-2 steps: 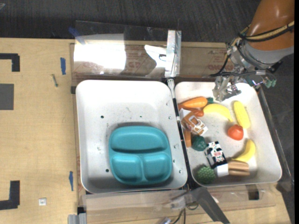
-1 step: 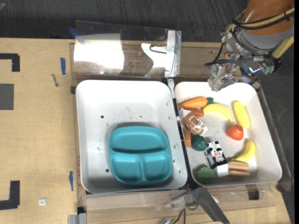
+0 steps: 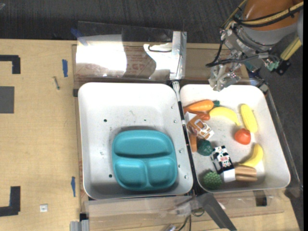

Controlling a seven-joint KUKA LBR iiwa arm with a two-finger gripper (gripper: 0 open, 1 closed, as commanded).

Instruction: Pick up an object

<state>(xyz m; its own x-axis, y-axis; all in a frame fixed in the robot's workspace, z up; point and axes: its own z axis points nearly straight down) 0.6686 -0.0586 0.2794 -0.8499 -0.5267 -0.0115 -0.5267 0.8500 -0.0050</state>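
My gripper (image 3: 225, 78) hangs over the back rim of the right bin (image 3: 276, 129), open, with nothing between its fingers. Below it in that bin lie an orange carrot (image 3: 199, 106), a yellow banana (image 3: 225, 114), a second long yellow fruit (image 3: 249, 117) and a red tomato (image 3: 243, 136). Farther forward are another banana (image 3: 255, 155), a brown bread roll (image 3: 245, 173), a black-and-white cow toy (image 3: 221, 158), a dark green piece (image 3: 205, 147), a bumpy green ball (image 3: 211, 179) and an orange-and-white packet (image 3: 198, 127).
The left bin (image 3: 96, 109) holds a teal divided plate (image 3: 144, 159) toward its front. A shiny clear sheet (image 3: 125, 59) lies behind the left bin. Cables (image 3: 219, 57) dangle from the wrist. Cardboard (image 3: 33, 129) covers the bench at left.
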